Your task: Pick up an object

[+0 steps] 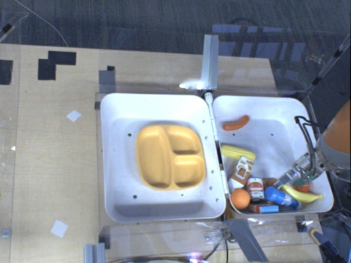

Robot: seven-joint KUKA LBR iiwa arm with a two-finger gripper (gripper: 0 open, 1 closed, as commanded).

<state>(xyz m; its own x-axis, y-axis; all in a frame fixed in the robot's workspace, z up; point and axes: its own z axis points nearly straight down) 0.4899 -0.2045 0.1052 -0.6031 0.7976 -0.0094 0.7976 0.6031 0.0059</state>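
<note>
A pale wooden bench [49,163] with black square markings [55,63] at the upper left of the frame and small white tags fills the lower part, while dark grey carpet [137,15] runs across the top and a metal post [210,62] stands at centre.

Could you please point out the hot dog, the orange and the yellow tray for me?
hot dog [236,123], camera view, middle of the sausage.
orange [239,199], camera view, its top.
yellow tray [170,156], camera view, central divider.
</note>
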